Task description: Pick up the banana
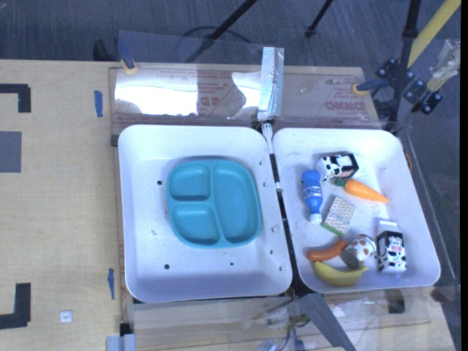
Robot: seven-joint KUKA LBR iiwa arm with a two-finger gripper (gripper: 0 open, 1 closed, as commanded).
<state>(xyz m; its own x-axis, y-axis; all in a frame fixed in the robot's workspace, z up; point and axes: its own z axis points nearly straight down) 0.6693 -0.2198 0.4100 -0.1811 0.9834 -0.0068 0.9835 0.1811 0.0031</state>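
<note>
Bench; banana (338, 273) in right bin (418, 196)

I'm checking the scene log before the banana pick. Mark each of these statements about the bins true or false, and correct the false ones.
1. The banana lies in the right bin. True.
2. The blue divided plate sits in the right bin. False: it sits in the left bin.
3. The carrot lies beside the banana at the near edge. False: it lies farther back, near the blue bottle.
4. The banana lies along the bin's near edge. True.
5. A small cow-patterned carton stands just right of the banana. True.
</note>
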